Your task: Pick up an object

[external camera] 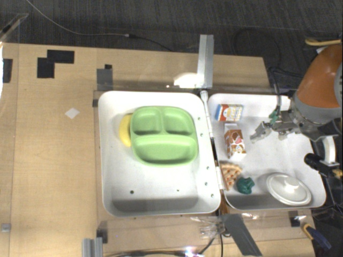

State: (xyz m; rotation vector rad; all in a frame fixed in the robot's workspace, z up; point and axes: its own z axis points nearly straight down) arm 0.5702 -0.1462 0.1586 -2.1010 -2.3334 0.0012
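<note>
Now the grey arm with its orange band reaches in from the right, low over the right bin [316, 197], its gripper [261, 133] pointing left; the brown carton [235, 143] lies just left of it, long axis running up and down the view, a white-and-red packet [229, 112] above it. Fingers look parted and hold nothing, their tips just short of the carton; a green toy [245, 185] and a white bowl [289, 189] sit near the front wall.

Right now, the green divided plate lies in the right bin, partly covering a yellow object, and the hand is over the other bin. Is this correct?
Not quite: the green divided plate lies in the left bin, not the right one. The camera view shows it there, partly covering the yellow object, while the hand is over the right bin.
</note>
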